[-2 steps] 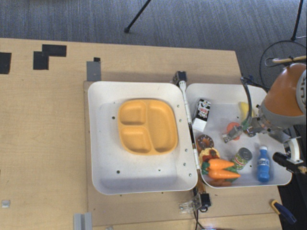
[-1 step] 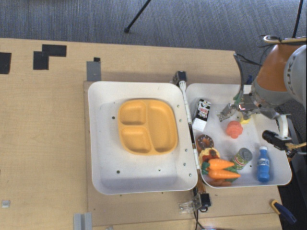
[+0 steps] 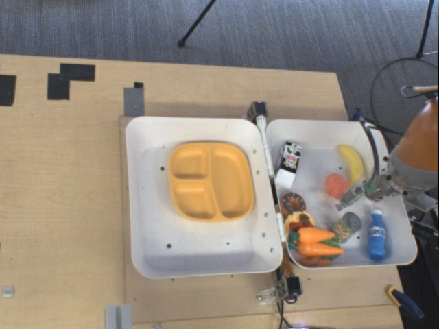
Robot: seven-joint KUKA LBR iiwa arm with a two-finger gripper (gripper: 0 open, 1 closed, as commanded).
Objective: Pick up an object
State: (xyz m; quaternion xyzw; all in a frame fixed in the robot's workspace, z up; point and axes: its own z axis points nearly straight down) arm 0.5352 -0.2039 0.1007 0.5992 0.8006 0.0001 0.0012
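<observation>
Nearest me, along the right bin's [image 3: 401, 256] front rim, lie two carrots [image 3: 317, 241] at about seven o'clock, a small can [image 3: 348, 224] just behind them, and a blue bottle [image 3: 376, 235] at five o'clock. Nothing has been lifted yet, as far as I can judge: every item rests on the bin floor, so the pick itself is all left to do.

A little farther in, the gripper [image 3: 351, 197] reaches from three o'clock, its tip low over the middle of the bin, between the can and a pink ball [image 3: 335, 184]. Whether its two prongs are spread or pressed together I cannot tell; they blur into grey metal, and nothing is visibly caught there. The ball or the can looks the likeliest target, though that is a guess.

Beyond, a banana [image 3: 352, 162] lies at one o'clock and a black-and-white box [image 3: 290, 157] at eleven. The left bin [image 3: 144, 184] holds a yellow tray [image 3: 209, 181].

The arm [image 3: 422, 149] is cut off at the edge. A dark round thing [image 3: 293, 202] by the dividing rim is too small to name.
</observation>
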